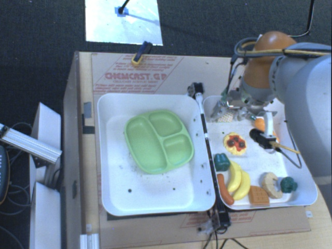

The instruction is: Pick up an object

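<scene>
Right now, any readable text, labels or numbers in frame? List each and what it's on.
"CHEMCAST GP": large red print on the brown protective sheet behind the left bin.
Smaller red lines above and below that print: too blurred to read.
Red print on the same sheet at the bench's front edge: too blurred to read.

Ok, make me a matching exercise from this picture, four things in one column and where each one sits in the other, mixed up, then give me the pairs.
Things:
1. green tray
2. bananas
3. little pizza
4. hand

Places:
A. far end of the right bin
B. middle of the right bin
C. in the left bin
D. near end of the right bin, beside the hot dog

Pairs: 1-C, 2-D, 3-B, 4-A
</scene>
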`<action>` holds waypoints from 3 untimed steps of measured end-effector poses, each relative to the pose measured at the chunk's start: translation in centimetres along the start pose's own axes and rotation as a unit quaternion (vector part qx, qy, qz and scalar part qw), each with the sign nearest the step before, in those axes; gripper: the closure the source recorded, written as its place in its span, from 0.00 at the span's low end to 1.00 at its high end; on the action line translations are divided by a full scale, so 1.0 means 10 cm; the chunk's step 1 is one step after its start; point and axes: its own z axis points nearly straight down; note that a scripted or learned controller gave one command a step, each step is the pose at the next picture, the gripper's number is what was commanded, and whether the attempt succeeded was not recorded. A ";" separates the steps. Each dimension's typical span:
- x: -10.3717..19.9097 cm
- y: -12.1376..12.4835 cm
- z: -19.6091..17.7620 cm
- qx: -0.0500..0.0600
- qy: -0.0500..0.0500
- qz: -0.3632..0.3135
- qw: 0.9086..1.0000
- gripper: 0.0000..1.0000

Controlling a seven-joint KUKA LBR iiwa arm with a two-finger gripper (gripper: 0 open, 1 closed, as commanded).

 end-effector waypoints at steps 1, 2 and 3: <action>0.01 0.00 0.00 0.000 0.000 -0.001 1.000 0.00; 0.01 0.00 0.00 0.000 0.000 -0.001 1.000 0.00; 0.01 0.00 0.00 0.000 0.000 0.000 1.000 0.00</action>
